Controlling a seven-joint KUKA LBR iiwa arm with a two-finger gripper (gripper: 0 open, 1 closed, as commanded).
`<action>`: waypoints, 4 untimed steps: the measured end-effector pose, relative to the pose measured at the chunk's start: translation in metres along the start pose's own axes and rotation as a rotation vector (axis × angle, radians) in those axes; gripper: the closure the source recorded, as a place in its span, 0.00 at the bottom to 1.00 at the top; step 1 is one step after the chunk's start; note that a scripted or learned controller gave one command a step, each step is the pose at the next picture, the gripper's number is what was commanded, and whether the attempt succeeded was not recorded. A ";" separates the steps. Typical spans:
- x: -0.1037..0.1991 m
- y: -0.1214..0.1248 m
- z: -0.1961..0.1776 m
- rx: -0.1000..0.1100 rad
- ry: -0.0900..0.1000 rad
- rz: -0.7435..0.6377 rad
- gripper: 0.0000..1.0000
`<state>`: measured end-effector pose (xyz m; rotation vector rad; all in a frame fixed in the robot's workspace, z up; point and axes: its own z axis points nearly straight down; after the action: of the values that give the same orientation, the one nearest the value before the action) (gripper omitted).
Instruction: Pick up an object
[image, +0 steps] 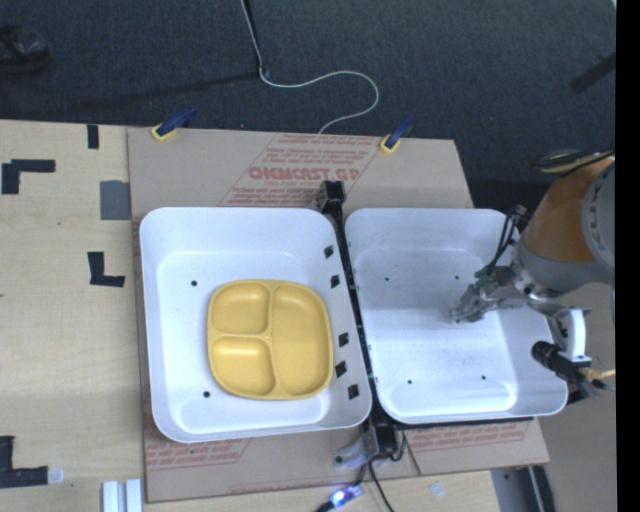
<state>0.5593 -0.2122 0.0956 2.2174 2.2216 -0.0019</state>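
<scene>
- Camera view: pincer (466, 311) sits low in the right bin (420, 400), toward that bin's right side, fingertips at or just above the white floor. Can't tell contact from this slant.
- Pincer state: can't tell. The tip reads as a small grey cluster, too blurred to separate. Nothing visible between the tips.
- Only candidate object: yellow divided plate (270, 338), well to the pincer's left, across the divider (345, 300) between the bins, lying flat in the middle of the left bin (165, 300).
- Bin floor directly under and around the pincer looks bare white, a few dark specks only.
- Step in hand, my read: reach/descend phase, no grasp made. Task not advanced; plate sits untouched.
- Next move calls for: lift clear of the right bin, traverse left over the divider, line up on the plate.
- Grasp note: plate is shallow and wide, so a top-down pinch across it looks unworkable. Better bet is a rim, or one of the raised ribs between compartments, with the tips straddling it.
- Risk: smooth plastic on a smooth bin floor, so the plate may slide or tip instead of lifting.
- Worktop (60, 300) beyond the bins plays no part.
</scene>
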 end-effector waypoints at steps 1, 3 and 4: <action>0.003 -0.002 -0.062 -0.003 0.002 0.000 1.00; 0.000 -0.009 -0.130 0.000 0.003 0.000 1.00; 0.060 -0.001 -0.120 0.003 0.004 -0.005 1.00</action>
<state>0.5576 -0.1519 0.2158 2.2156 2.2302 -0.0003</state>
